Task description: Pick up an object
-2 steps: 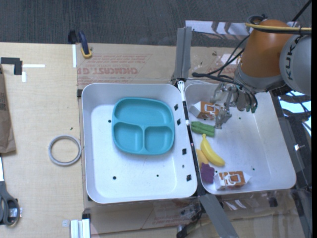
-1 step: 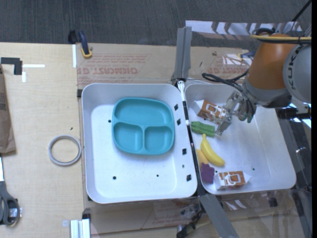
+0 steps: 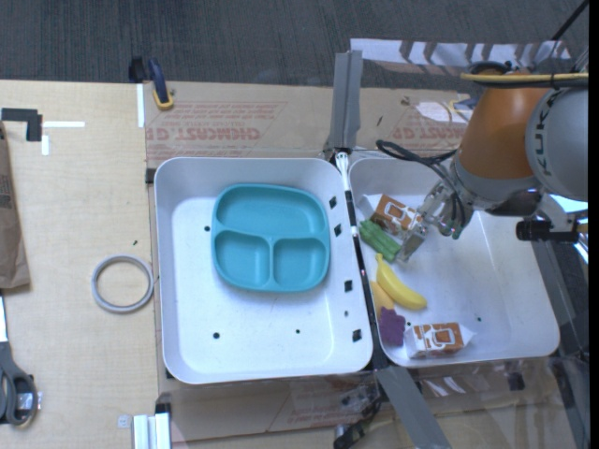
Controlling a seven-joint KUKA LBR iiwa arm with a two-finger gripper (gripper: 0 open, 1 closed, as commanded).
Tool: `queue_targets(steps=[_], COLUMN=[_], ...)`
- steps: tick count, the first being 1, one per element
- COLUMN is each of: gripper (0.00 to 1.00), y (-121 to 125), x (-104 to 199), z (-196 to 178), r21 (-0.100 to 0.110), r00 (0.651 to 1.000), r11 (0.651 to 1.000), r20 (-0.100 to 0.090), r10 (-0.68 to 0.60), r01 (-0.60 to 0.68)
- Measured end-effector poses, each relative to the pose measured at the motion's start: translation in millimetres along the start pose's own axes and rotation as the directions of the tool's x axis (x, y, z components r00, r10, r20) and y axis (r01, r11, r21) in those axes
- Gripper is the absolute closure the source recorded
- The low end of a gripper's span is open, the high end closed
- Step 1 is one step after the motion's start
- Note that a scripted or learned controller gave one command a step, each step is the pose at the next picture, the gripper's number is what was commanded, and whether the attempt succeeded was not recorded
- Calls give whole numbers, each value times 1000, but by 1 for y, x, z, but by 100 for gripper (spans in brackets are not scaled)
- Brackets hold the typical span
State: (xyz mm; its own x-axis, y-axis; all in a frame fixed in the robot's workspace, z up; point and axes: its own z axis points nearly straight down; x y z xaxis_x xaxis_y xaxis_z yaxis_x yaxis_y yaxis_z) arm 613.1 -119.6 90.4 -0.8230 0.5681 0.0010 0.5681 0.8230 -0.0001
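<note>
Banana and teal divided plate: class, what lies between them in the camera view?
In the camera view, between the banana and the teal divided plate lie bare white floor of the left bin and the two bins' adjoining walls.

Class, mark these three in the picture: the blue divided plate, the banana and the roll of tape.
blue divided plate (image 3: pixel 245 211), camera view, on its upper compartment.
banana (image 3: pixel 401 288), camera view, on its middle.
roll of tape (image 3: pixel 97 274), camera view, on its left rim.
</note>
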Motion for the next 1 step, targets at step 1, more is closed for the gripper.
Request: queue_targets(steps=[1], gripper=[0], y=[18], x=[-14], z=[0], r21=[0], r00=[981], r11=[981], r20=[2], r10=[196], r01=[-196])
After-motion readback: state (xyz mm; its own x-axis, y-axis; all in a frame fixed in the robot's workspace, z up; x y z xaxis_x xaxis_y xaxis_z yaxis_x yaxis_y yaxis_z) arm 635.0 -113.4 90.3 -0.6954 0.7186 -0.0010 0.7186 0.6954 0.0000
